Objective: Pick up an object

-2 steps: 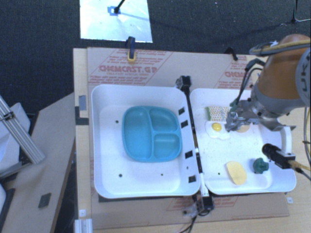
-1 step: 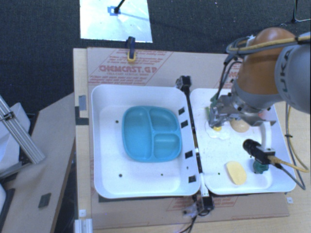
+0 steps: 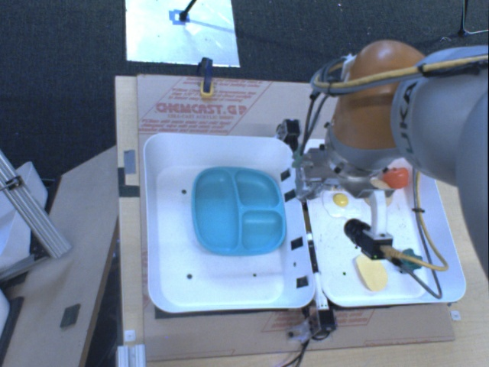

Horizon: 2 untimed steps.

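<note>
White-and-yellow egg toy (image 3: 338, 202) lies in the right-hand bin (image 3: 336, 280), just beside the gripper (image 3: 315, 180), whose opening cannot be told; descending this near the dividing wall risks striking the rim and missing.

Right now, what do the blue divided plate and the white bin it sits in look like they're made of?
Blue divided plate: likely moulded plastic, smooth and semi-matt; even colour, rounded ridges between its three compartments. White bin: probably thin formed plastic, smooth with a faint sheen; rounded corners and a soft rolled rim, though painted metal can't be ruled out.
</note>
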Each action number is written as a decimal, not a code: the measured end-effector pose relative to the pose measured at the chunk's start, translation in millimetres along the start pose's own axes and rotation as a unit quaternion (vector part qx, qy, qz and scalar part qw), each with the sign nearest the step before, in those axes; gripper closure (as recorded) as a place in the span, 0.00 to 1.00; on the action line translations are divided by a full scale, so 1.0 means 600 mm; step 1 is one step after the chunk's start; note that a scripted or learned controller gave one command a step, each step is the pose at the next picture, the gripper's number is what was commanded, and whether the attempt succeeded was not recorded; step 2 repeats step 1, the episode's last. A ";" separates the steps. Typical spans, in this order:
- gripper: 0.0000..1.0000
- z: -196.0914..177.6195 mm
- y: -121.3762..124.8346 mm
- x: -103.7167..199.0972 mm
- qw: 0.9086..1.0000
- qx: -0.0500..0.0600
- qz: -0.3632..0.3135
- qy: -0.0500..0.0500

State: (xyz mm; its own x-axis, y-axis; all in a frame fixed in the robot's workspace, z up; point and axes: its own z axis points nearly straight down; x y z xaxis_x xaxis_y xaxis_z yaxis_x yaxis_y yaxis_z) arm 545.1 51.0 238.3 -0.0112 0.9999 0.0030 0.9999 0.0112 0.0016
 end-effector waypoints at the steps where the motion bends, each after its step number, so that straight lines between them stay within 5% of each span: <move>1: 1.00 0.027 0.012 0.087 1.000 0.001 0.001 -0.001; 2: 1.00 0.027 0.012 0.087 1.000 0.001 0.001 -0.001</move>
